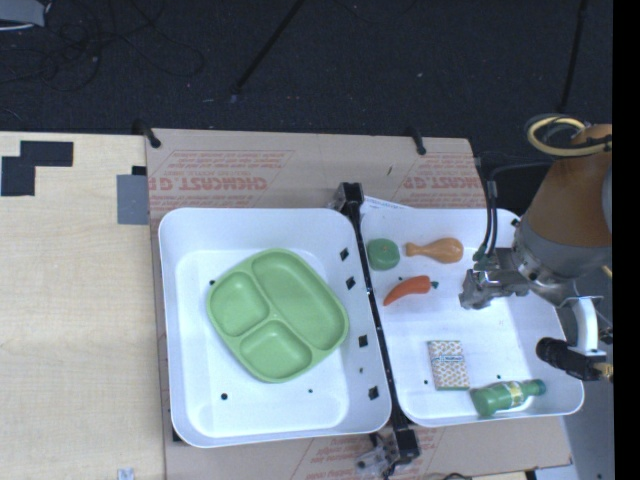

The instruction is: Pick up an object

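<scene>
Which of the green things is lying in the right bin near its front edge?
The green bottle, lying on its side by the front rim. The small green round piece sits at the back, and the green divided plate is in the left bin.

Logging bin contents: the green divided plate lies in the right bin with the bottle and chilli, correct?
Not quite: the camera view shows the plate in the left bin. The bottle and chilli are in the right bin.
</scene>
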Controlling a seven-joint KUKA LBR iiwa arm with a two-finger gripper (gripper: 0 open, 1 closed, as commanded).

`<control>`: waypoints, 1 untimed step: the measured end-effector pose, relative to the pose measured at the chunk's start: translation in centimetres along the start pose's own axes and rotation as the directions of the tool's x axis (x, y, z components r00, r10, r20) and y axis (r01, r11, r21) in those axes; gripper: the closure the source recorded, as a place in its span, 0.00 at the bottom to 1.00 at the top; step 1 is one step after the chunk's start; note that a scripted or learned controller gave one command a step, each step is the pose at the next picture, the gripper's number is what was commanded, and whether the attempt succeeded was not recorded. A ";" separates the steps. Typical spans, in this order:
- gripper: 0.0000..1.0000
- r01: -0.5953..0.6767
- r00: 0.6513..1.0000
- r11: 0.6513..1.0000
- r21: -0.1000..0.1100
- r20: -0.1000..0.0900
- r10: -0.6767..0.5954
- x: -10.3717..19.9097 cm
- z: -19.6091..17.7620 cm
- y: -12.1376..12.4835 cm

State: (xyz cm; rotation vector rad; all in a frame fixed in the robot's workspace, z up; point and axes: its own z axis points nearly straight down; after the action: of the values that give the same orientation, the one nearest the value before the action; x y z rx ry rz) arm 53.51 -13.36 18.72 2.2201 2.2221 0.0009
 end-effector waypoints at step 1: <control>1.00 0.001 1.000 1.000 -0.002 0.001 -0.001 0.3 -5.3 1.1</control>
State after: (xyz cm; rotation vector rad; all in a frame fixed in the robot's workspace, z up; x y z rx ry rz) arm 54.56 -13.05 24.05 2.2179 2.2213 0.0030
